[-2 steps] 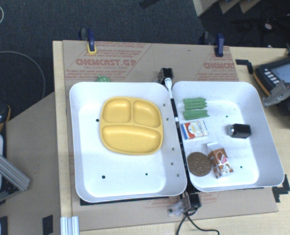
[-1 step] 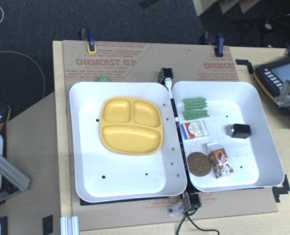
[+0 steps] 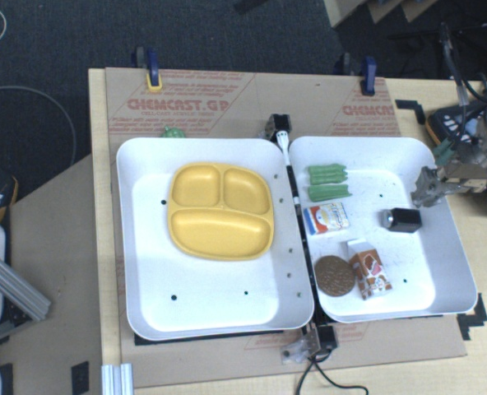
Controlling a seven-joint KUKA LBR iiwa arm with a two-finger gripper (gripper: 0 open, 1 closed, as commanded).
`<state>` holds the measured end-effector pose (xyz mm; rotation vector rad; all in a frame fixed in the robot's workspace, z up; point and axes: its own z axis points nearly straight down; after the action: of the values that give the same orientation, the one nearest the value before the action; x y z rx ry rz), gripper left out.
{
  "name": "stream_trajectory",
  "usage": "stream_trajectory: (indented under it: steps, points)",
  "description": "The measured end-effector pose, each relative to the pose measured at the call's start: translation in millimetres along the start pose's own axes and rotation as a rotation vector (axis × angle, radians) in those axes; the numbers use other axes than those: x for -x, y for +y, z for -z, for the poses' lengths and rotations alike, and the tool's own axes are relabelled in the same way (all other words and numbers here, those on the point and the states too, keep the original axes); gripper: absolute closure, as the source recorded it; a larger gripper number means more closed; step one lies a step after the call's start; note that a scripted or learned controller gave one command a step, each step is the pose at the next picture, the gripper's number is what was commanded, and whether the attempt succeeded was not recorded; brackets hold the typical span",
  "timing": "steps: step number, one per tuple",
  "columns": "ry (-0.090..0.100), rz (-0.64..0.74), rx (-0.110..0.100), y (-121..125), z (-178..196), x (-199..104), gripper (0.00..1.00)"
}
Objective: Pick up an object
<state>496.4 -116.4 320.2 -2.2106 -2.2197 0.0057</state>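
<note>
The right bin (image 3: 452,249) holds several small objects. Two green pods (image 3: 326,174) (image 3: 329,192) lie at its back left, with a white, red and blue packet (image 3: 326,218) just in front of them. A round brown cookie (image 3: 336,275) and a brown and white wrapper (image 3: 368,271) sit near the front. A small black block (image 3: 403,219) lies at the right middle. My gripper (image 3: 427,189) hangs at the bin's right side, just above and to the right of the black block, with nothing visibly in it.
The left bin (image 3: 219,307) bears a yellow divided plate (image 3: 221,211). Blue clamps (image 3: 152,62) (image 3: 368,74) pin the cardboard sheet at the back. A small green item (image 3: 173,132) lies outside the left bin's back rim. Cables and gear crowd the right edge (image 3: 461,122).
</note>
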Motion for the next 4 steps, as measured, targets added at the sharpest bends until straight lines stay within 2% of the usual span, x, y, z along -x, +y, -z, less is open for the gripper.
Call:
stream_trajectory:
  steps: [1,2,3,4]
  points:
    - [-0.005,0.000,0.022,-16.9,100.7,-35.9,1.00]
    - [-0.004,-0.009,0.004,5.6,60.8,9.3,1.00]
    - [-0.005,-0.009,0.005,13.9,39.4,64.4,1.00]
    - [0.000,0.001,0.003,5.0,-1.0,8.5,1.00]
